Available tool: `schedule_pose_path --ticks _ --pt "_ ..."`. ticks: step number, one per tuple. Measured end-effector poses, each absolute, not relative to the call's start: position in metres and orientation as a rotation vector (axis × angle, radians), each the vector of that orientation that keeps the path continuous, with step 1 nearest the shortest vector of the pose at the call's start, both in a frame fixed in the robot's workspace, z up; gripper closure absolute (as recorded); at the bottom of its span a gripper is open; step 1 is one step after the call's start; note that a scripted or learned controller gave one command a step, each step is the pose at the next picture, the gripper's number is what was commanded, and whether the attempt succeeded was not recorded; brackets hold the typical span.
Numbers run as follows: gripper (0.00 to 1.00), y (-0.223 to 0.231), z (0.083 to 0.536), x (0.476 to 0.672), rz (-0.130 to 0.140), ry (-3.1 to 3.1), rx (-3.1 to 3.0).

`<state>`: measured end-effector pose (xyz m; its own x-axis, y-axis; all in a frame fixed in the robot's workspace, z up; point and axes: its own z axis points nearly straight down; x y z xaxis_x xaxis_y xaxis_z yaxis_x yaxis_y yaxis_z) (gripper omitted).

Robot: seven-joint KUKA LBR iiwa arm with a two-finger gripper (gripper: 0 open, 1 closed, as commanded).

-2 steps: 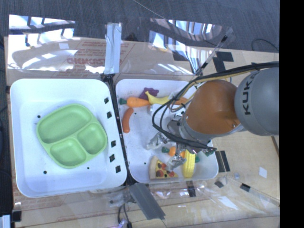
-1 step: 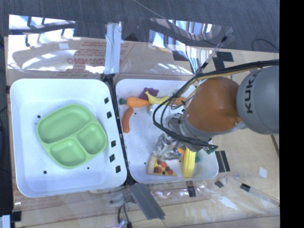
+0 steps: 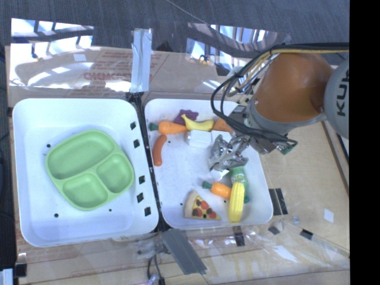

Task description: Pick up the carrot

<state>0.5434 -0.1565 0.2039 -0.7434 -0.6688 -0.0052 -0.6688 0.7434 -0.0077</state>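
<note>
While the arm (image 3: 297, 91) is reaching in from the right over the right bin (image 3: 178, 212), its gripper (image 3: 227, 155) is hanging open and empty just above a small carrot (image 3: 218, 189), which is lying beside a corn cob (image 3: 237, 201), a green bottle (image 3: 238, 177) and a pizza slice (image 3: 200, 207)

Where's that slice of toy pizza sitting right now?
The pizza slice lies in the right bin, near its front edge, just left of the yellow corn cob.

glossy plastic carrot (image 3: 171, 127), matt green tray (image 3: 89, 169)
</note>
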Motion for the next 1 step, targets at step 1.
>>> schedule_pose_path --ticks 1 --pt "1.0 -0.0638 0.2186 0.5258 0.002 2.649 -1.689"
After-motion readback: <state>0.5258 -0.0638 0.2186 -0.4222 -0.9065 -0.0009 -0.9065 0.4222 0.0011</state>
